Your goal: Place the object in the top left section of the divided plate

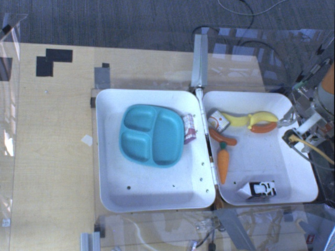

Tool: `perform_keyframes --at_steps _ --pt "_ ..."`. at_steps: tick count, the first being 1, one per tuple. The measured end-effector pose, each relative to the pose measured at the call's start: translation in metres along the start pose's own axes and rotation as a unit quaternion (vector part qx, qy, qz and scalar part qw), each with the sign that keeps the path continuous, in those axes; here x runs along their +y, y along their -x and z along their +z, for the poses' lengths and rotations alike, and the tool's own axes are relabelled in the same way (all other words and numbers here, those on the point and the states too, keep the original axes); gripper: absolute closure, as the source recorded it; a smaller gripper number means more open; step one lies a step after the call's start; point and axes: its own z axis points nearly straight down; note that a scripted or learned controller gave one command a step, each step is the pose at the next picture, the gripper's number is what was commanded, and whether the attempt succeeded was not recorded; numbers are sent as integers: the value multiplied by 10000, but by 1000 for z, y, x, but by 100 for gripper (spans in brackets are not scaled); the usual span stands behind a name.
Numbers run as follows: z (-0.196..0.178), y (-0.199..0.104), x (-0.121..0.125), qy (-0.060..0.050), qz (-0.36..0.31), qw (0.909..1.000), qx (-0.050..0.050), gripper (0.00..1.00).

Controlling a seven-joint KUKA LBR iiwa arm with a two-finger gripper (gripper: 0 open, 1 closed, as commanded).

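A blue divided plate [152, 135] lies in the left white bin [115, 192], with nothing in its sections. A small red and white packet [189, 127] rests against the plate's right rim. In the right bin [293, 166] lie a banana [242, 120], two sausages [263, 127] [222, 137], a carrot [223, 162], a small carton [218, 122] and a black and white box [260, 189]. My arm comes in at the right edge, with the gripper [299, 131] over the right bin's right rim, apart from all objects.
A metal divider post [199, 61] stands behind the joint of the two bins. Cables [246, 9] trail on the floor behind the bench. Black tape marks [52, 60] sit on the wooden bench top at the far left.
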Motion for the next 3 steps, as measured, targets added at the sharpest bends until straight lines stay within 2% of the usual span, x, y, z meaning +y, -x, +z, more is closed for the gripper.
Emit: perform_keyframes --at_steps 1,2,3 --pt "116 47 -36 -8 621 9981 -2 0" --pt "25 -54 13 14 183 9998 15 0" --pt "83 -41 -51 -10 1192 9929 -1 0"
